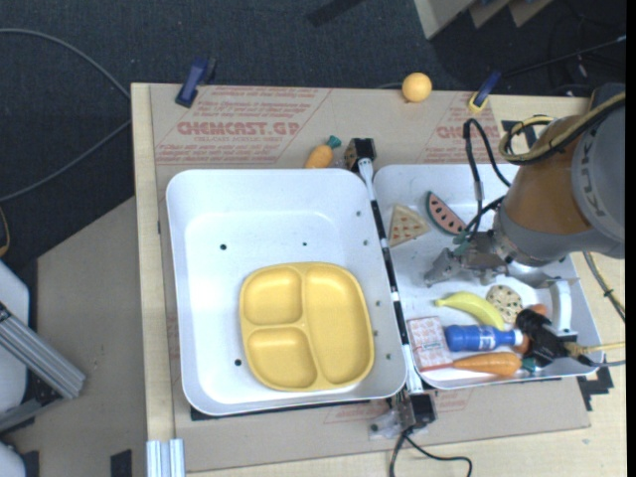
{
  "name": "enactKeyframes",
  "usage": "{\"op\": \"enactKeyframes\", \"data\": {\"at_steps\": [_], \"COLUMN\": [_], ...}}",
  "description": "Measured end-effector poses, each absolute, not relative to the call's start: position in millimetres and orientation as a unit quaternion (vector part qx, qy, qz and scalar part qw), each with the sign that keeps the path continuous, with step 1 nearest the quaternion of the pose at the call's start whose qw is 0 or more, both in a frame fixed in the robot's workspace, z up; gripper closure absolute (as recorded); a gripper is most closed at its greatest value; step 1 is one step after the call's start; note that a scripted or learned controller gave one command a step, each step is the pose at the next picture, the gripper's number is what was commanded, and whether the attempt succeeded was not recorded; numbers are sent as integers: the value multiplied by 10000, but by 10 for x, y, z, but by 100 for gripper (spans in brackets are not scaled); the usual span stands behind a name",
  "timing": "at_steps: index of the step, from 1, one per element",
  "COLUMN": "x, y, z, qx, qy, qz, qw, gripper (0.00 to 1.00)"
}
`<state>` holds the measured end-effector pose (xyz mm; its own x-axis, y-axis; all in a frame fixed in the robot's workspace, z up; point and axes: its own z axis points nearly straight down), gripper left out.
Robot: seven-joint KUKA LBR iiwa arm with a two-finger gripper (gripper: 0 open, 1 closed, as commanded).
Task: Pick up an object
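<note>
Camera view sets the gripper (447,263), whose grip state I cannot tell, just above-left of the banana (472,308), which lies crosswise below it.

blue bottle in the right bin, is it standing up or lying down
Lying down. The blue bottle rests on its side in the right bin, its length running left-right between the banana and the carrot.
</note>
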<state>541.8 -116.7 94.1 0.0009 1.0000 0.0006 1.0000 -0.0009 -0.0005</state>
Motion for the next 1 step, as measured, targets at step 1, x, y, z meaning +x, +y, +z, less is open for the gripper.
{"op": "enactKeyframes", "data": {"at_steps": [1], "x": [4907], "y": [-1183], "z": [845], "qx": [-7074], "qy": [-7068], "qz": [2], "qw": [1], "gripper": [0]}}
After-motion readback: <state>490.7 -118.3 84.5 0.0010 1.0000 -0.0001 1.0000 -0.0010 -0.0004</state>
